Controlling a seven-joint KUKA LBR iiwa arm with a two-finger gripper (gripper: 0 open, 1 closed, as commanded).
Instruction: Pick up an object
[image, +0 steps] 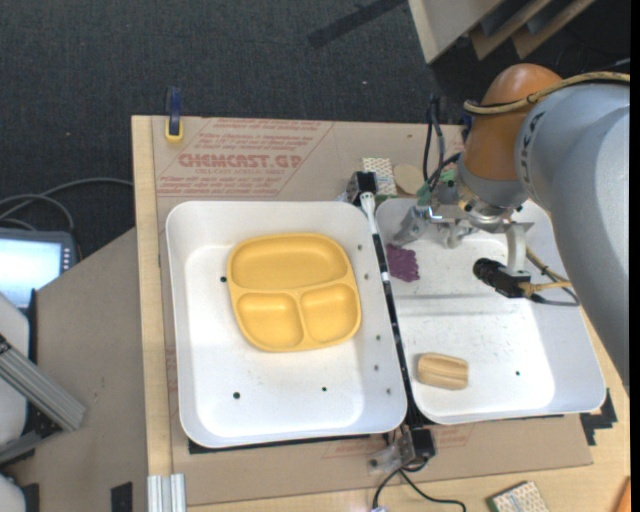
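Observation:
A small purple object (402, 263) lies at the far left of the right bin (520, 385), close to the wall it shares with the left bin. A tan rounded block (442, 371) rests near that bin's front edge. My gripper (438, 222) hangs over the right bin's far left corner, just above and to the right of the purple object. Nothing shows between its tips from this angle. The grey arm with its orange band (500, 130) reaches in from the right.
A yellow divided plate (293, 290) sits in the middle of the left bin (200, 380). A cardboard sheet (240, 155) lies under both bins. Small bits of clutter (385, 178) sit behind the bins.

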